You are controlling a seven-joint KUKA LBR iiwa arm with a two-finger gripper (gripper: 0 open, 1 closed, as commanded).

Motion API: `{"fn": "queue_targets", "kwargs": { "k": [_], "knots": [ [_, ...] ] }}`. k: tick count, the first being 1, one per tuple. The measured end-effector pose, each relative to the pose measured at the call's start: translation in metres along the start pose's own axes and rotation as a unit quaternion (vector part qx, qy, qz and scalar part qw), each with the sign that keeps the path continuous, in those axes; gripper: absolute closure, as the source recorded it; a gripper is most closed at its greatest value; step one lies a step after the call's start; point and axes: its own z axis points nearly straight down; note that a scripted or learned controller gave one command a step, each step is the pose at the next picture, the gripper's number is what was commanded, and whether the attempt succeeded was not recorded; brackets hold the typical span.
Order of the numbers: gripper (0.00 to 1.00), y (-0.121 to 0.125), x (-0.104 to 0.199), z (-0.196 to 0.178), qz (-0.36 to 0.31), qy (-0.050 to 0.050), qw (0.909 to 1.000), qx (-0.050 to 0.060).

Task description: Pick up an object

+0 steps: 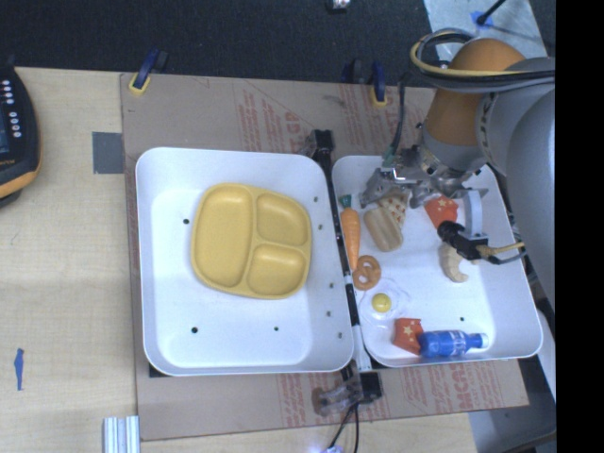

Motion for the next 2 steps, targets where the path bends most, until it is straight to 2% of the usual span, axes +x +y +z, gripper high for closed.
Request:
{"fn": "queue_targets", "kwargs": {
  "k": [2],
  "knots": [
    [0.00, -0.0003, 0.0113, 0.0079, -0.001, 0.000, 1.0000, 0.002]
  ]
}}
